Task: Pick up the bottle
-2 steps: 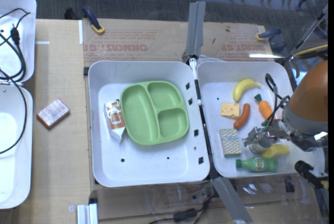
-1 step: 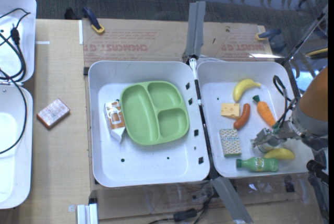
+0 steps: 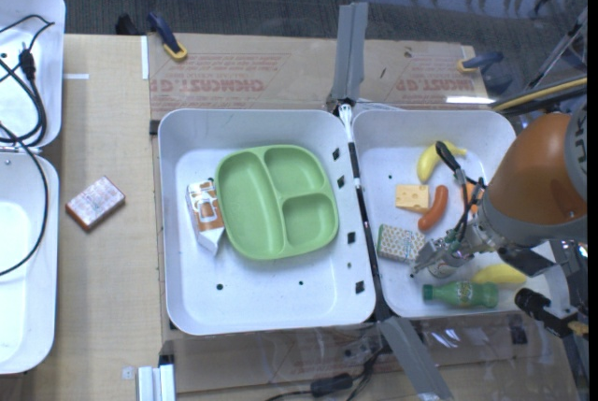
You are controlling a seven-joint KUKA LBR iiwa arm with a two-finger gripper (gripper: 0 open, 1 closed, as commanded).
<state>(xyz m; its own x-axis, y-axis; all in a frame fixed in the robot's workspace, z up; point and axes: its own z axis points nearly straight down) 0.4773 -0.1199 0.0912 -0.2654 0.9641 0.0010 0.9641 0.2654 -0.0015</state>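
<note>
We locate the green bottle (image 3: 461, 294) lying on its side near the lower edge of the right bin (image 3: 397, 139), in the lower right of the frame, with its cap end pointing left. A yellow lemon-shaped item (image 3: 499, 274) lies just beside it, up and to the right, partly cut off by the arm.

The gripper (image 3: 439, 257) sits just above the bottle, between it and a speckled sponge (image 3: 399, 243) to the left. Its metal parts are small and tangled against the white floor, so we cannot tell whether it is spread or closed, and we see nothing clearly caught in it. The arm's orange band (image 3: 545, 173) covers the bin's right side and hides whatever lies beneath it.

Higher in the same bin we note a red sausage (image 3: 434, 208), a cheese wedge (image 3: 411, 197) and a banana (image 3: 432, 159).

The left bin (image 3: 271, 301) holds a green divided plate (image 3: 278, 200) with a small carton (image 3: 206, 214) touching its left rim; the carton's print is too small to read.

A small patterned box (image 3: 94, 203) lies on the bench at mid left.
</note>
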